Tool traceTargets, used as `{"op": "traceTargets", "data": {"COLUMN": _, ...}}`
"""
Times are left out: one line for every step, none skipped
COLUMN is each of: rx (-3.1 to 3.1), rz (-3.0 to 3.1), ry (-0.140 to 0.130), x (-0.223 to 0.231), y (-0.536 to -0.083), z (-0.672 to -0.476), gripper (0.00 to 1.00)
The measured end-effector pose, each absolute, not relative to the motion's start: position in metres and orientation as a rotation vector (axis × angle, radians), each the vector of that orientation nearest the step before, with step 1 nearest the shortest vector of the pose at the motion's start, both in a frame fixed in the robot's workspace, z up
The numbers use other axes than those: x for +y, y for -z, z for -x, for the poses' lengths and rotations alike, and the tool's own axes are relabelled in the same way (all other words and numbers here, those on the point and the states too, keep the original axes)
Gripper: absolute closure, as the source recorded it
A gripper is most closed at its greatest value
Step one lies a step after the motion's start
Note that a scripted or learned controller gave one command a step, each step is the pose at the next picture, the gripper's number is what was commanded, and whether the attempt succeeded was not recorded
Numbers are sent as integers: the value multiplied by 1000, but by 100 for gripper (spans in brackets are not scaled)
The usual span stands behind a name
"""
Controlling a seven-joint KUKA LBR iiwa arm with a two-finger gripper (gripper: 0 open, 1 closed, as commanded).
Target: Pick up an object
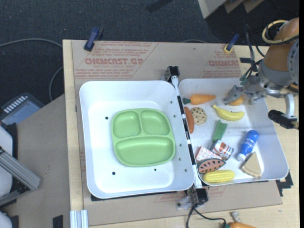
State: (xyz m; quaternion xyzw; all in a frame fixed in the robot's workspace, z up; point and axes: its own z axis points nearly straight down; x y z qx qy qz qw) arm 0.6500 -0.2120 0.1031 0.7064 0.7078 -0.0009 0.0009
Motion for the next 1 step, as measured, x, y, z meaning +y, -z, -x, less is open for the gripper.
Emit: {"op": "traceTargets", "data": {"rx": 2221, "rz": -2218, "ry": -1, "x": -198, "y": -85, "z": -667, "gripper": 0}}
